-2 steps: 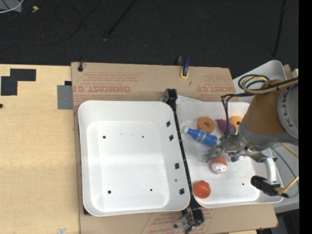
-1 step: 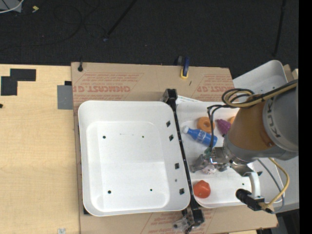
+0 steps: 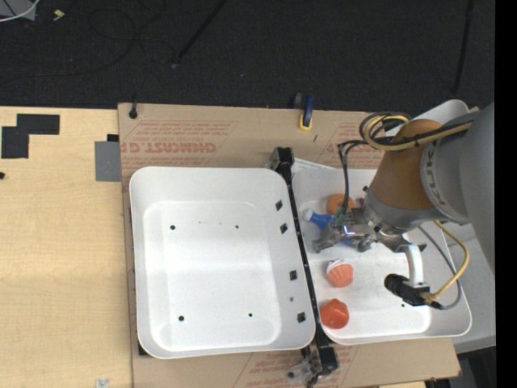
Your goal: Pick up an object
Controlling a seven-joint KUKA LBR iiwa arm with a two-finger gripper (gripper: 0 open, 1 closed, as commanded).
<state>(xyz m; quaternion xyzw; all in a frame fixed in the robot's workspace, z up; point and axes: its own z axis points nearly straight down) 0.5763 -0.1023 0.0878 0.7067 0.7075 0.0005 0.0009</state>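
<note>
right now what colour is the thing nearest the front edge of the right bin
Orange-red object, clearest in the camera view.

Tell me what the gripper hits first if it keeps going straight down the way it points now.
Probably the blue object lying on the floor of the right bin: the gripper hangs close over it. An orange item lies just beyond. Depth is hard to judge from this slanted view.

Both bins [image 3: 210,186] looked like smooth white plastic, a bit shiny. Under them lay brown cardboard [image 3: 202,136], flat and dull. The bench [image 3: 56,249] left of that looked like pale wood. The claw [image 3: 343,234] was shiny metal. Just below it, two orange toys [image 3: 340,274] looked like smooth plastic. The arm [image 3: 416,180] above it gleamed.
</note>
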